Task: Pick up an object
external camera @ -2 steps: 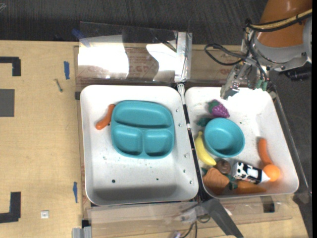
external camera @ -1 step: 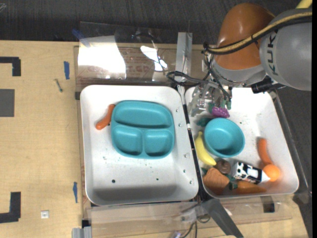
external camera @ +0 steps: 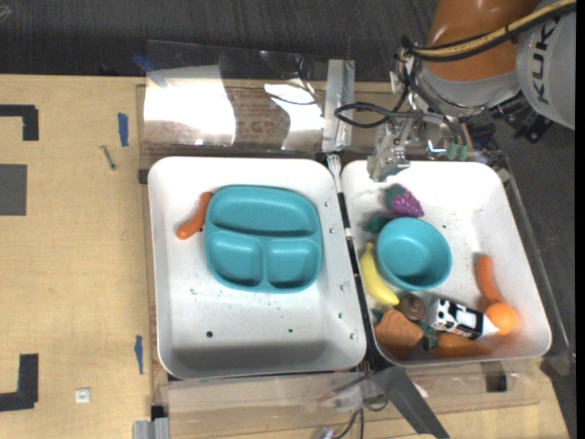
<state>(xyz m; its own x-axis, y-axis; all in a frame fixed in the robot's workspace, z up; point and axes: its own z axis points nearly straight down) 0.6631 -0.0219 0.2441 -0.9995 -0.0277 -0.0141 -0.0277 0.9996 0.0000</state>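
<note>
The wooden bench [external camera: 64, 273] spreads pale and flat to the left, with black tape marks along its left edge and a few blue tape bits near the bins. A dark carpeted floor [external camera: 183, 7] runs behind its far edge. Against that far edge a sheet of clear plastic [external camera: 238, 99] catches a bright glare.

The arm [external camera: 484, 26] hangs in from the upper right corner, its orange band over the far edge of the right bin [external camera: 526, 245], cables looped around the wrist. The gripper [external camera: 388, 165] sits above that bin's far left corner, close to the wall shared with the left bin [external camera: 174, 327]; nothing is seen between its fingers, and whether they are spread or closed cannot be told.

In the left bin a teal divided tray [external camera: 263, 236] fills the middle, and an orange sausage [external camera: 192, 216] lies touching its left rim.

In the right bin a teal bowl [external camera: 413, 252] stands near the centre. Purple grapes [external camera: 404, 202] lie just beyond its far rim, directly below the gripper. A yellow banana [external camera: 377, 280] lies along the bowl's left side by the shared wall. An orange carrot [external camera: 488, 277] lies near the right wall, with an orange ball [external camera: 501, 317] at its near end. A black-and-white cow figure [external camera: 455, 317] sits just left of the ball, and a brown bread piece [external camera: 398, 330] lies in the near left corner, crowded against the banana.
</note>
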